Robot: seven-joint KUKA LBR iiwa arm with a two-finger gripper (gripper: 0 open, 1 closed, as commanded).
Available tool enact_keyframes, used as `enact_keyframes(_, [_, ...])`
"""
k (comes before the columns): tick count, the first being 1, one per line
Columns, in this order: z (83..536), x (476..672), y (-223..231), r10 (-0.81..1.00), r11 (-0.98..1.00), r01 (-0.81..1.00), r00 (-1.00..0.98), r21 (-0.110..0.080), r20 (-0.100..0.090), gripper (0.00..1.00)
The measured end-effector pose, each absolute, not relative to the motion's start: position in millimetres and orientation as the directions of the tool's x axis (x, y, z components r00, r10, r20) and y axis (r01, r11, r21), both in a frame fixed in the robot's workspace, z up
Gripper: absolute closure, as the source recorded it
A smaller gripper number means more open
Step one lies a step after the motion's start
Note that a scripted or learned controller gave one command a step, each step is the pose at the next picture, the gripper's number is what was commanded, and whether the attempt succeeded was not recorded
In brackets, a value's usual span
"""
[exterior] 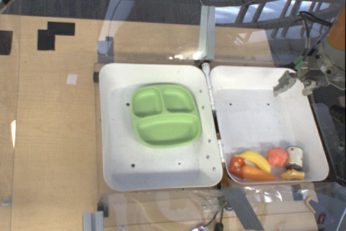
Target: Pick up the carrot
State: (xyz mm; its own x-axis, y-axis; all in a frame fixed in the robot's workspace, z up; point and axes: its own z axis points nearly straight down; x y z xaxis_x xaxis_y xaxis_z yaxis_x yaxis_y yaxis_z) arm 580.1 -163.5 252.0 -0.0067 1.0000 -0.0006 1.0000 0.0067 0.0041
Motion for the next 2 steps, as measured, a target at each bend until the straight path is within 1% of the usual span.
enact_keyframes(1, [370.7,564.1,-205.1,0.999,-0.045,0.999,0.045,0.008,-0.003,0.00])
enact_keyframes(2, [309.4,534.7,-175.4,1.000,-0.013,1.000,0.013,0.004,-0.001,0.00])
